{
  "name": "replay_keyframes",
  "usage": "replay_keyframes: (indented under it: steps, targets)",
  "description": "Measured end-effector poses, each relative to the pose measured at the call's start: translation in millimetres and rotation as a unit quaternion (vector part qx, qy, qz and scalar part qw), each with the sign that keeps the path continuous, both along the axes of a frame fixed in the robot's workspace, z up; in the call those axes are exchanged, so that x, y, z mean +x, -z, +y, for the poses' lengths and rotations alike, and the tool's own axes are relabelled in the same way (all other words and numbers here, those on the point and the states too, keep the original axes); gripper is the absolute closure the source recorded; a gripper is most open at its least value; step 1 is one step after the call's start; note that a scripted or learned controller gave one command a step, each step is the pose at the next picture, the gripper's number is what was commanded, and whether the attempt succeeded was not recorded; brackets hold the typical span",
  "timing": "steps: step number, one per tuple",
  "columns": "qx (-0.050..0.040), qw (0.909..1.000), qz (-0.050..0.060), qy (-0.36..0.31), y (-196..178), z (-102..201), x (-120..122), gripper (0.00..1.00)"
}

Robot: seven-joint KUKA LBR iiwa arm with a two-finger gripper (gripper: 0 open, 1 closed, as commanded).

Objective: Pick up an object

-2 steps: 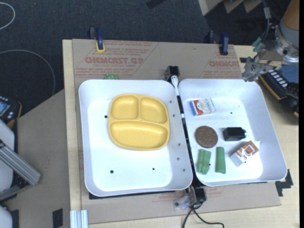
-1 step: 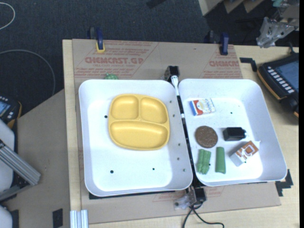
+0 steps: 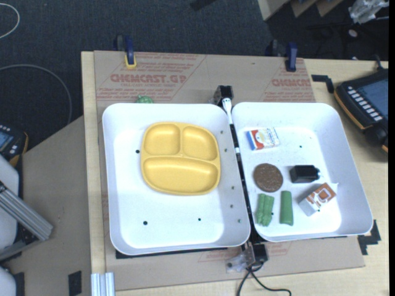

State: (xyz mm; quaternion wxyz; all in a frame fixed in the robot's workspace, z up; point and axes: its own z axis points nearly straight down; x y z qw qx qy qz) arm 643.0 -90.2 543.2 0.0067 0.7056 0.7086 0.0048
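Observation:
The right bin (image 3: 345,159) holds several small items. A white, red and blue carton (image 3: 262,138) lies near its back. A brown round disc (image 3: 268,177) sits in the middle, with a black block (image 3: 304,174) to its right. Two green pieces (image 3: 265,209) (image 3: 286,208) lie side by side near the front edge. An orange and white box (image 3: 318,198) rests at the front right. In the left bin (image 3: 123,214) a yellow divided plate (image 3: 181,158) lies with its compartments facing up.
A brown board (image 3: 154,79) lies under both bins, held by blue clamps (image 3: 129,51) (image 3: 291,57) at the back. A small green thing (image 3: 144,100) sits just behind the left bin. A tablet-like pendant (image 3: 370,100) lies at the right. Cables trail at the front (image 3: 250,270).

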Motion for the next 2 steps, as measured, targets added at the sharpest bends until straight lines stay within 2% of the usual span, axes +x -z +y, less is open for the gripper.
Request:
replay_keyframes:
  steps: [1, 2]
  targets:
    - [0.0027, 0.9998, 0.017, 0.003, 180.0, -6.1, -19.7, 1.00]
    - [0.0002, 1.0000, 0.001, 0.001, 66.0, 7.4, -14.3, 1.00]
